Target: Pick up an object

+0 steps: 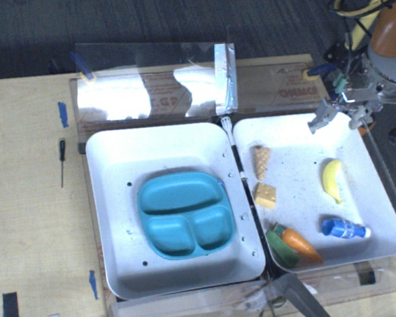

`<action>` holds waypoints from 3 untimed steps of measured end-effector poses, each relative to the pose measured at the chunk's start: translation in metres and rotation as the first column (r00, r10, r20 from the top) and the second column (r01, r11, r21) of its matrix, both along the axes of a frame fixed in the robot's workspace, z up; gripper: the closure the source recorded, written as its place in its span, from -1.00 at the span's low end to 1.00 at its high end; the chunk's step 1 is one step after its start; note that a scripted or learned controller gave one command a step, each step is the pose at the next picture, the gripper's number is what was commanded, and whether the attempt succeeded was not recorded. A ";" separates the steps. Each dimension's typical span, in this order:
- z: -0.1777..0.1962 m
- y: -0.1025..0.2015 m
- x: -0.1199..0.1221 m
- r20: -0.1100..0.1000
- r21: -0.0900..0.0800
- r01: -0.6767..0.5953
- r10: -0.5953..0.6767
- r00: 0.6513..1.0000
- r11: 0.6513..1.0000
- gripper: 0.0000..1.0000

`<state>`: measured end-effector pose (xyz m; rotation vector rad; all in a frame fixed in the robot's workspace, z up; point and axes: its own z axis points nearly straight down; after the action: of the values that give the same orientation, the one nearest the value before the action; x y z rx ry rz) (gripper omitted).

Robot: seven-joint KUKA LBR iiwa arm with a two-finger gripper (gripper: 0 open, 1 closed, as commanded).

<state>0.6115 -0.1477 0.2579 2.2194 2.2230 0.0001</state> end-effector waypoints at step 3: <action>-0.081 -0.028 -0.037 0.002 0.000 0.240 -0.240 0.971 0.971 1.00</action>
<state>0.5741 -0.1758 0.1765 2.4700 1.9377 0.0020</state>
